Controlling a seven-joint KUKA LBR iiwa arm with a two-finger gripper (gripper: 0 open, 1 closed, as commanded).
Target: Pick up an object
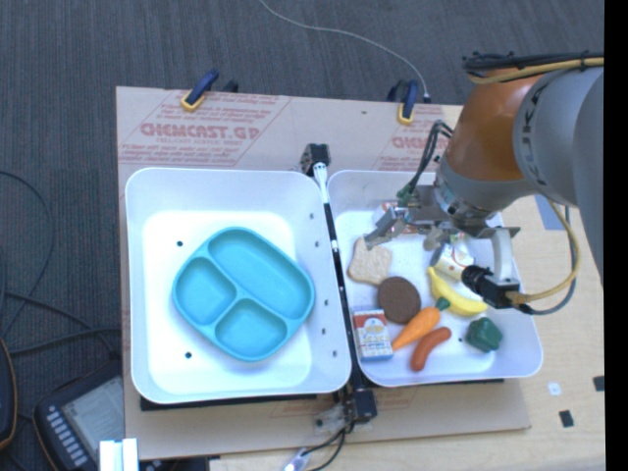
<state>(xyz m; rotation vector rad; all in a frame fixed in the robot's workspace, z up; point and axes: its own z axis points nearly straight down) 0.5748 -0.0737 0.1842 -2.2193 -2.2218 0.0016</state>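
Note:
My gripper hangs over the back half of the right bin, its two fingers spread open with nothing between them. Just below its left finger lies a slice of toast. A round brown patty sits in front of the toast. A yellow banana lies under the right finger, partly covered by a black cable fitting. Near the bin's front are an orange carrot, a red sausage, a green pepper and a small red and white carton.
The left bin holds a blue divided plate. A raised divider separates the two bins. The grey arm with its orange band covers the right bin's back right corner. Clamps sit on the board's far edge.

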